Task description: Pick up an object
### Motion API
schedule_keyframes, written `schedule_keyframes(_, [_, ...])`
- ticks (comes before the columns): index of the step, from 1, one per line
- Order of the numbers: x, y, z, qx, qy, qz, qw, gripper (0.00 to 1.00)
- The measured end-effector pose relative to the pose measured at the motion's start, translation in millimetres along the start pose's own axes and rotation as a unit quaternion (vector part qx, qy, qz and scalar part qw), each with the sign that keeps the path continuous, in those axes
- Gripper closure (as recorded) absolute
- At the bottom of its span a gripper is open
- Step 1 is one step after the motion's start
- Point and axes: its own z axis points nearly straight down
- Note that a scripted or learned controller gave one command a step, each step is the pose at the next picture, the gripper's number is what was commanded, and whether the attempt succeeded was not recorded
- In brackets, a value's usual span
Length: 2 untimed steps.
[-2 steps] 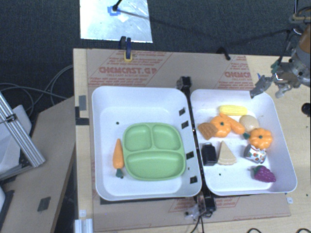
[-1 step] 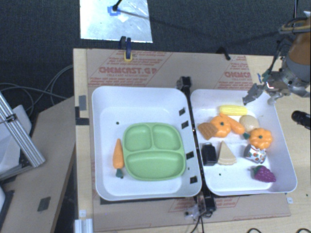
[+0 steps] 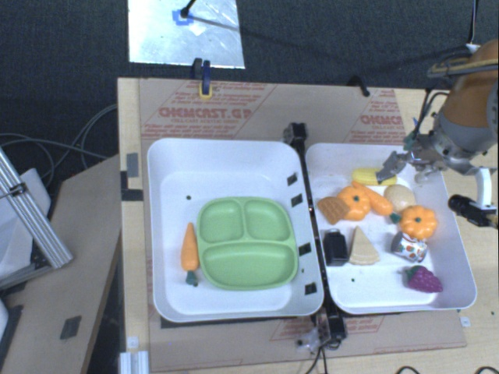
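Objects for picking, counted left to right across two shallow white bins.

Left white bin [image 3: 168,209], two items:
- One orange toy carrot with green stub [image 3: 189,249], lying lengthwise just left of the plate, touching its edge.
- One light green plastic divided plate [image 3: 248,243], three compartments, flat in mid-bin.

Black divider strip [image 3: 306,209] between the bins, one.

Right white bin [image 3: 460,275], nine items:
- One tan waffle-patterned toy piece [image 3: 332,208], near the left wall, touching the orange pepper.
- One flat black rectangular block [image 3: 334,248], below the waffle piece, just beside the wedge.
- One orange toy bell pepper with green stem [image 3: 355,201], mid-bin.
- One pale beige wedge of toy cheese or bread [image 3: 363,247], point upward.
- One yellow elongated toy piece [image 3: 366,178], at the far side, partly behind the pepper.
- One second orange carrot-like piece [image 3: 380,202], slanted, between pepper and pale ball.
- One cream round ball-like object [image 3: 398,196], just beside the slanted orange piece.
- One small printed can or cup [image 3: 408,248], below the pumpkin, touching it.
- One small orange toy pumpkin with green stem [image 3: 419,222].
- One purple toy grape bunch [image 3: 423,279], near the front right corner, apart from the rest.

Grey two-finger gripper [image 3: 399,162], one, reaching in from the right above the yellow piece and cream ball; fingers apart, nothing between them. Orange band of arm [image 3: 471,101] above.
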Motion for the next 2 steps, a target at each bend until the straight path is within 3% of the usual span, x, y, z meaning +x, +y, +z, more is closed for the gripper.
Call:
schedule_keyframes(1, [3.9, 3.3, 42.1, 0.0, 0.0, -0.002, 1.0, 0.0])
schedule_keyframes(2, [4.2, 10.2, 63.8, -0.011, -0.003, -0.003, 0.9999, 0.0])
